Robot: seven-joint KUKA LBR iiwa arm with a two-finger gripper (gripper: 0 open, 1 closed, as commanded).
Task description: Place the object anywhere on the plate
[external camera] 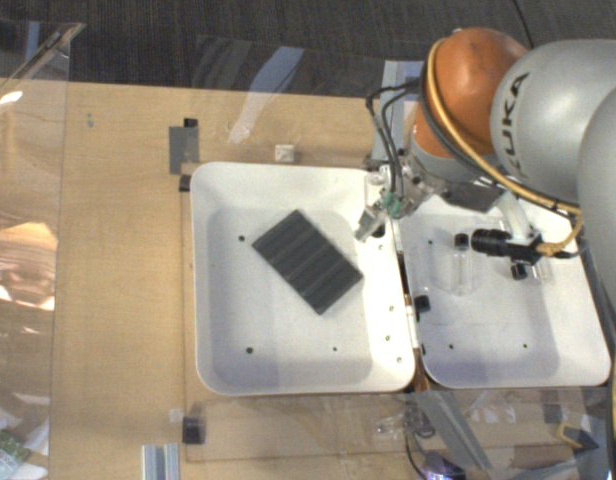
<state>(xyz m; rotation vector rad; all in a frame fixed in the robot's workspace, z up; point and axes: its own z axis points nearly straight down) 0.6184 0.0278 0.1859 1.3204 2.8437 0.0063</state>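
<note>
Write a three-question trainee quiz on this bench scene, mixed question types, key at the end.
1. True or false: the dark grey ribbed rectangular plate lies in the left white bin.
2. Multiple choice: the clear plastic tube-like object lies
A. on the plate
B. in the right white bin
C. on the wooden bench top
3. Short answer: where does the gripper of the grey arm with the orange band sit relative to the two bins?

Key
1. True.
2. B.
3. Over the left bin's right rim near its far corner, close to the divide between the bins, apart from both plate and object.
</note>
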